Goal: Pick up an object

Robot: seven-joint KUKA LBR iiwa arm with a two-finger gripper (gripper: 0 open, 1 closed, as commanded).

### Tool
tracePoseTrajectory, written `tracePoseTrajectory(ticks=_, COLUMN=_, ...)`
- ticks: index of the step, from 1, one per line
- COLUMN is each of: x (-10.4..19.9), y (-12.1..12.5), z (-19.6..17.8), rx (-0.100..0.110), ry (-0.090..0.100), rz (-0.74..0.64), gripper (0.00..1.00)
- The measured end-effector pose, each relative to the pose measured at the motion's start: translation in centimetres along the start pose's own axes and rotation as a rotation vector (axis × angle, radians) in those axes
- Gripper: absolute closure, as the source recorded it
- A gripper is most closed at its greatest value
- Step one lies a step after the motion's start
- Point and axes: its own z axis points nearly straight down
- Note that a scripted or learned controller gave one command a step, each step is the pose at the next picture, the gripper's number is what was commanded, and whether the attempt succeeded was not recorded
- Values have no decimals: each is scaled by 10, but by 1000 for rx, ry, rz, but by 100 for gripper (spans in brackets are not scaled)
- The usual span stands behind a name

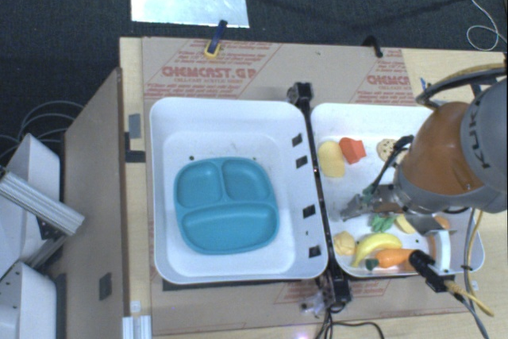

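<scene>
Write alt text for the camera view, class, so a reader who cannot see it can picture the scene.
A grey and orange robot arm reaches from the right into the right bin, its gripper low among toy foods: a banana, carrot, yellow lemon and orange block. The left bin holds a blue divided plate.

Bench with two bins

A pale wooden bench (95, 139), topped by a brown printed cardboard sheet (238, 71), bears two shallow white plastic bins side by side: left bin (163, 171), right bin (357, 117).
</scene>
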Motion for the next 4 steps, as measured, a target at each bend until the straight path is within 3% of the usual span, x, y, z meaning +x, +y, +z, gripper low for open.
tracePoseTrajectory(ticks=1, x=13, y=43, z=7, rx=21, ry=8, rz=-5, gripper=0)
tracePoseTrajectory(ticks=2, x=8, y=82, z=6, rx=22, ry=8, rz=-3, gripper=0)
tracePoseTrajectory(ticks=3, x=-74, y=66, z=-71, rx=20, ry=3, rz=7, gripper=0)
tracePoseTrajectory(ticks=4, x=-116, y=31, z=-81, rx=27, ry=7, rz=5, gripper=0)
